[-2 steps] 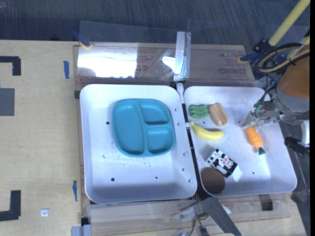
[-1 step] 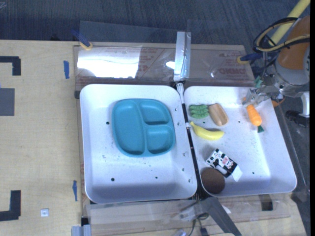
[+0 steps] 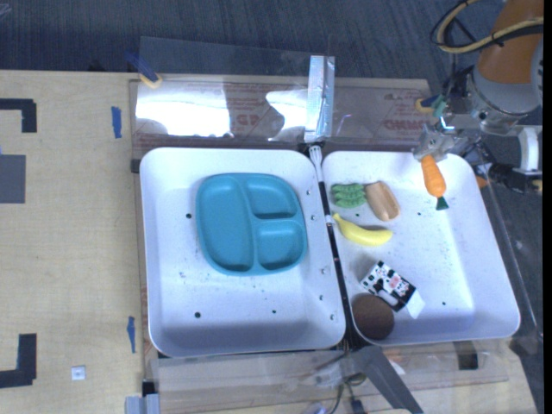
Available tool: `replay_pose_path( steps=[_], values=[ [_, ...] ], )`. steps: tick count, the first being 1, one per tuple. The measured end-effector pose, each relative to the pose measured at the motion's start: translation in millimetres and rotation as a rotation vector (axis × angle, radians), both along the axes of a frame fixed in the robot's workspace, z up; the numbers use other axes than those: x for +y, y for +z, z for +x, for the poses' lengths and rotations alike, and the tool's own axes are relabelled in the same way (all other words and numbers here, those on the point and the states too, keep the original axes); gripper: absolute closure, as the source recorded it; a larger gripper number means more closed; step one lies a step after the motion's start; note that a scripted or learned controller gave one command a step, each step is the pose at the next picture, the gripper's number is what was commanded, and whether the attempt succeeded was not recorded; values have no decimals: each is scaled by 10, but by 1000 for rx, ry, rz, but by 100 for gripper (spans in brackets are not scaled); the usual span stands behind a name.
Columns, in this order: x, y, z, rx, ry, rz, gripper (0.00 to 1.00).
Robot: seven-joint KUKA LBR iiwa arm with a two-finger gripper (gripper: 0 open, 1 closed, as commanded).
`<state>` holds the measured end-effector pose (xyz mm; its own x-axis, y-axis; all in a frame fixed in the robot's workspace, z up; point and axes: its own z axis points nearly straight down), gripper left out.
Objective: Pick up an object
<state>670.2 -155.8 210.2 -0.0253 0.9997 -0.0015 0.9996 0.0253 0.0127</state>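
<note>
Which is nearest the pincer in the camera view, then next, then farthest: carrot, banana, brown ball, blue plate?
1. Carrot: just under the pincer, right bin's far corner.
2. Banana: middle of the right bin, by the divider.
3. Brown ball: right bin's near edge.
4. Blue plate: left bin.

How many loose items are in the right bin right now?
6: green item, bread roll, banana near the divider; carrot far corner, under the hand; patterned box, brown ball near edge.

Arm [image 3: 509, 50] in from 2 o'clock, orange band up top, wrist angled down toward 8 o'clock. Claw [image 3: 429, 149] low, pinching a carrot [image 3: 433, 179] that hangs below it.
</note>
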Motion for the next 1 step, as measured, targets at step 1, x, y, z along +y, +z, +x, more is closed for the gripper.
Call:
replay_pose_path(
  steps=[1],
  values=[
    [573,-30,-445,12,4,2,100]
  ],
)
